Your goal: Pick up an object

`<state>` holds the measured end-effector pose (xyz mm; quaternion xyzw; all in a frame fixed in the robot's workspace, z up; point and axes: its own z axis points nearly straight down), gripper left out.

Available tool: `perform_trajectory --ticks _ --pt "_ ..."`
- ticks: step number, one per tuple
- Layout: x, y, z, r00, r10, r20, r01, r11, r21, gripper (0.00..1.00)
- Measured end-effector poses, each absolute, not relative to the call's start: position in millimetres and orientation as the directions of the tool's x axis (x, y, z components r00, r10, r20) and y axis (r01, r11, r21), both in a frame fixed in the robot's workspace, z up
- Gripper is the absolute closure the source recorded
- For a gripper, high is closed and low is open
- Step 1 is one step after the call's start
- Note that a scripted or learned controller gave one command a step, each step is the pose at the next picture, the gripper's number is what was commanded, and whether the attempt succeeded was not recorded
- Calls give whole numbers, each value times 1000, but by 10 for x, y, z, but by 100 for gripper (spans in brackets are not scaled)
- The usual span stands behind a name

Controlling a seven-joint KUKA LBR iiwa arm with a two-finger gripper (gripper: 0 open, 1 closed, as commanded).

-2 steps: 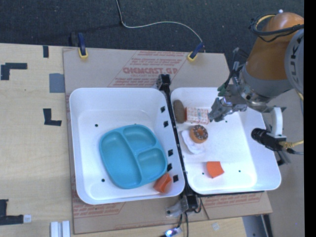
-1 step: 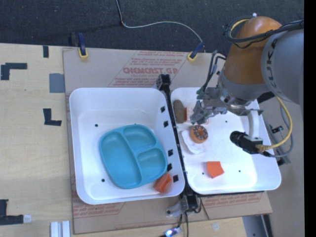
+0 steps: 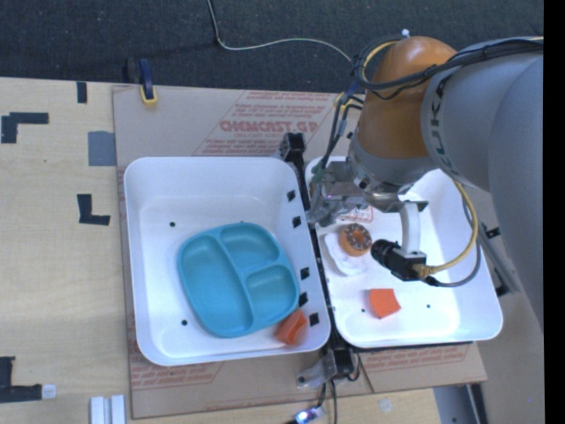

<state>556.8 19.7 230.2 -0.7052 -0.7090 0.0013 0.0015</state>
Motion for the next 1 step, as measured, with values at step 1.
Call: perform_trajectory --ticks 1 --pt "5616 767 2177 -7 1000 0 1000 7 -3 100"
